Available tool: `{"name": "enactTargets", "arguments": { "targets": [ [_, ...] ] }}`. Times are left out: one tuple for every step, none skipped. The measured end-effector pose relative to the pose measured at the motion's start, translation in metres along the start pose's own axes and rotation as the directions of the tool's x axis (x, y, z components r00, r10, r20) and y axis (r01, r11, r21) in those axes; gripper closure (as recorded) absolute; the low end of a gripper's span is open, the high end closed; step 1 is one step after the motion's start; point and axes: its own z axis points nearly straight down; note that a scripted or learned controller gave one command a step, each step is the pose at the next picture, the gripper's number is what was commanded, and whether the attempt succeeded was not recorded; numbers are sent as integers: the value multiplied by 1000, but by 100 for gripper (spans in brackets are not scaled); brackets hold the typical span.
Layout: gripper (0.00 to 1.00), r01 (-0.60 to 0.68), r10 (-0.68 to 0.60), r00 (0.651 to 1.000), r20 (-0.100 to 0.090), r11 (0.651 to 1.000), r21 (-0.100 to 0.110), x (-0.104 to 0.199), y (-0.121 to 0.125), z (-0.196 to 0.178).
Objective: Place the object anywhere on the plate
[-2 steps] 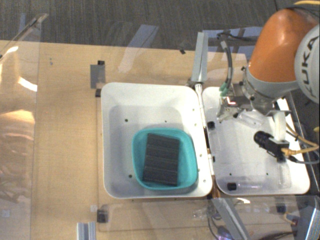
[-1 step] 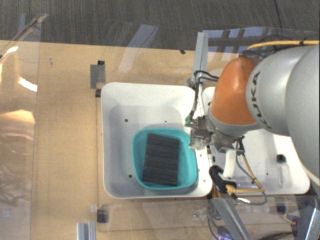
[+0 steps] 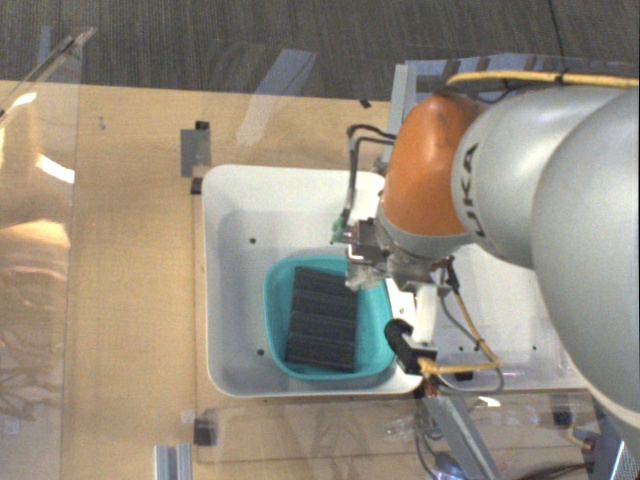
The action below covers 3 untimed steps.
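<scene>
- Leftmost on the bench [image 3: 120, 268] sits the white bin [image 3: 225, 298]; I see no hazard on that side
- Inside it, the dark ribbed object [image 3: 322, 318] lies flat on the turquoise plate [image 3: 278, 288]; I judge it placed
- At the plate's right edge, the arm [image 3: 500, 188] hides the gripper [image 3: 365, 268]; I cannot tell its opening or hold; lifting carelessly could snag the object or tip the plate
</scene>
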Motion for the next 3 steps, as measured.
{"name": "enactTargets", "arguments": {
  "targets": [
    [0, -1, 1, 1000, 0, 1000, 0, 0, 0, 0],
    [0, -76, 76, 997, 0, 997, -3, -76, -18, -91],
    [100, -69, 69, 998, 0, 998, -8, -74, -16, -101]
  ]
}}
